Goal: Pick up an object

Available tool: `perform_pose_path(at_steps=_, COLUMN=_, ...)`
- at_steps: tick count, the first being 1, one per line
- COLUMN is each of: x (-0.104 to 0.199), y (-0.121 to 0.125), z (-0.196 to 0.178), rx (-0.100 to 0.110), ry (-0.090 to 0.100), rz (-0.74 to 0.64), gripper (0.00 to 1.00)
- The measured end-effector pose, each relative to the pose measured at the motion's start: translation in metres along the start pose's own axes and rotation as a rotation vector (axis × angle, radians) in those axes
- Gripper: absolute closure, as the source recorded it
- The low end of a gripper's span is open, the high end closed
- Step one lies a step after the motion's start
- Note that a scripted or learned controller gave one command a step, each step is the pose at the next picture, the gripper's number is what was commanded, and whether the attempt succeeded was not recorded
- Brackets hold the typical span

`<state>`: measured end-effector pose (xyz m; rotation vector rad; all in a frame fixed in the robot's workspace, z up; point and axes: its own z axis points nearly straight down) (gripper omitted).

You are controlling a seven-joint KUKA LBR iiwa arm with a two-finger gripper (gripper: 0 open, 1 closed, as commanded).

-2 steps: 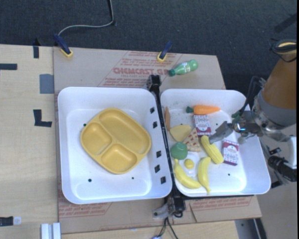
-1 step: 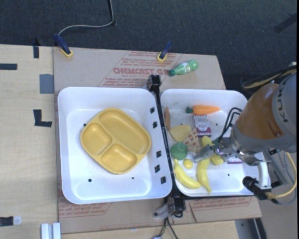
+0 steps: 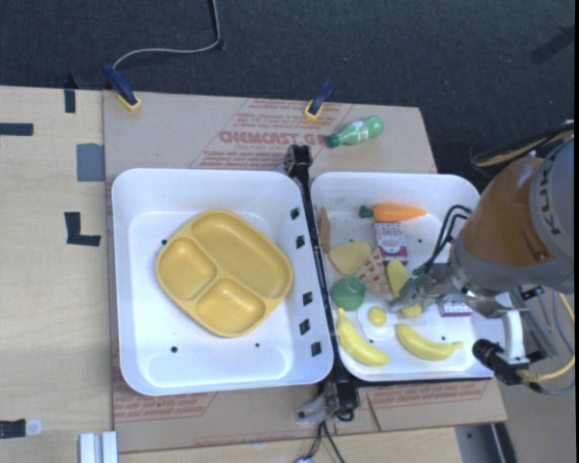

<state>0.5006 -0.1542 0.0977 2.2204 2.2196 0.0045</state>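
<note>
— Anything readable from here?
— Red print on the cardboard (image 3: 261,138) under the bins: "CHEMCAST", with smaller lines beneath that I can't make out.
— And the small carton (image 3: 390,239)?
— It has a label, but it's too blurred to read.

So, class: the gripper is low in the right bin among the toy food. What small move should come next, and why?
Probably a short descent: the gripper sits beside a small yellow piece, and no item visibly sits between its tips, so nothing looks grasped yet.
</note>
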Motion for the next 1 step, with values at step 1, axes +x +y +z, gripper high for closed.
perform_pose_path(at_steps=1, x=0.11, y=-0.0161, z=-0.0897, rx=0.004, ry=0.002, rz=-0.004, gripper=1.0)
